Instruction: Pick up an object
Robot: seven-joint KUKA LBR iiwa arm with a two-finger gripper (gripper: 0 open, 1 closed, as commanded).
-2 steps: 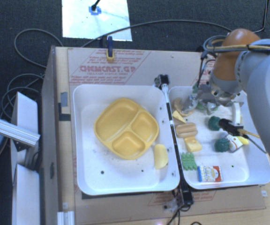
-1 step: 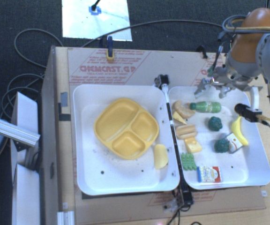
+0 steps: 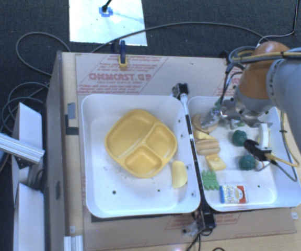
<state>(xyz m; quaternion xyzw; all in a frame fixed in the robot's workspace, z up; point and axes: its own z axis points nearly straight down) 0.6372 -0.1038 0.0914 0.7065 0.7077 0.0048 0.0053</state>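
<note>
Nearest the lens is the grey arm (image 3: 297,82), which enters from the right with its orange band (image 3: 260,69) above the wrist. The gripper (image 3: 217,117) sits low over the far-left part of the right bin (image 3: 291,192). Whether it is released or clenched cannot be read from this view, and nothing can be confirmed as held.

**Likely target.** The tan curved piece (image 3: 197,123) lies just beside the gripper, close to the wall that this bin shares with the left bin (image 3: 95,192). Judged by proximity alone, it is the candidate for the pick.

**Neighbouring items.**
- Toy hot dog (image 3: 208,147), just in front of the tan piece.
- Yellow wedge (image 3: 216,162), green studded block (image 3: 209,180) and small printed carton (image 3: 233,194), further along the same side.
- Two dark green round toys (image 3: 239,137) (image 3: 247,162) and a white piece (image 3: 264,135), toward the arm side.
- Yellow divided plate (image 3: 140,143) and a pale yellow oblong piece (image 3: 179,174), in the left bin.

**Failure risks.**
1. Wall contact: the target's closeness to the shared wall leaves little room on that side, so a descent could strike the rim.
2. Glancing grasp: a thin, curved shape may slide out as the gripper closes.
3. Double contact: the toy hot dog lies near enough to be nudged or caught together with the target.
4. Empty lift: an off-centre closure would yield no object.
</note>
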